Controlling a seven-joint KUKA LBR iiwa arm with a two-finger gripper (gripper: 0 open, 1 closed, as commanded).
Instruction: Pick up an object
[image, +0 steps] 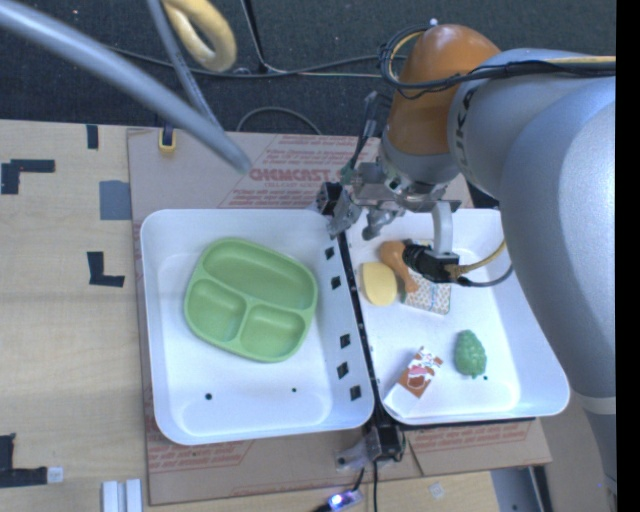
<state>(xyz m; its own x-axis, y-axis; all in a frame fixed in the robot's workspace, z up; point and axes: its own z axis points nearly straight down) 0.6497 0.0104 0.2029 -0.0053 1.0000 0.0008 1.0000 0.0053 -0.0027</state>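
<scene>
The arm looms over the right bin, jaws at the far left corner, beside the divider; whether they're parted, I cannot tell. Left bin holds the green tray. Under the wrist: yellow piece, patterned packet; nearer, green lump, red carton. Risk: crowded pieces, the jaws could nudge one aside.
</scene>
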